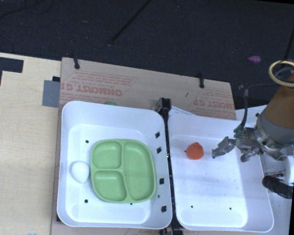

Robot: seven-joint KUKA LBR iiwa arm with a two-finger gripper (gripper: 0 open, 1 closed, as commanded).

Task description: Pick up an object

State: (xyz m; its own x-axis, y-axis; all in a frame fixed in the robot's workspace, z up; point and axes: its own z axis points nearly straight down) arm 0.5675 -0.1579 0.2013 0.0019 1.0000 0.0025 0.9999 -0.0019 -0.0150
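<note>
A small orange-red ball (195,151) lies in the right bin (262,219), near its far edge. The claw (234,149), fingers spread and holding nothing, hovers just beside it toward the bin's right edge.

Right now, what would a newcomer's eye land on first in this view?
Most likely the green divided plate filling much of the left bin, with a small white egg-shaped object touching its left edge. Next, the lone orange-red object in the right bin, and the tool hovering just to its right, apart from it.
</note>
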